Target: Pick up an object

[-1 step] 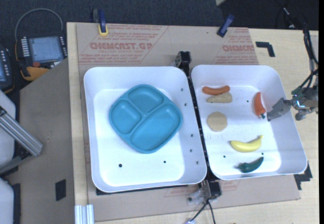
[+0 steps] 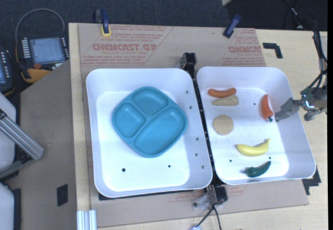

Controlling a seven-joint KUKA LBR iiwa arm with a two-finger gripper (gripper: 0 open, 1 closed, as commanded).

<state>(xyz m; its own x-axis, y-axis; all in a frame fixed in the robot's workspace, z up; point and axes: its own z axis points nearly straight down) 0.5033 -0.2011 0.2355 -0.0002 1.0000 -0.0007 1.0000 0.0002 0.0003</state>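
Two shallow white plastic bins sit side by side on the tan cardboard-covered desk (image 2: 156, 41), touching along their inner rims. The left bin (image 2: 104, 171) holds a blue plastic divided plate (image 2: 150, 127) with three compartments, lying flat near the bin's middle. The right bin (image 2: 244, 75) holds six small toy foods: a red-orange sausage (image 2: 222, 92) near the top, a pale tan bread-like piece (image 2: 226, 101) just below and touching it, a round beige cookie-like disc (image 2: 223, 124) lower down, a yellow banana (image 2: 253, 148) below and to the right of the disc, a dark green pepper-like piece (image 2: 258, 169) close to the bin's lower rim, and a red-orange carrot-like piece (image 2: 266, 107) standing apart near the right wall. The claw (image 2: 283, 111) reaches in from the right at the bin's right rim, its dark tip just beside the carrot-like piece; whether its parts are spread or closed cannot be told at this size, and nothing can be seen gripped in it. A blue and yellow clamp (image 2: 105, 23) and a blue clamp (image 2: 231, 26) pin the cardboard at the desk's far edge.
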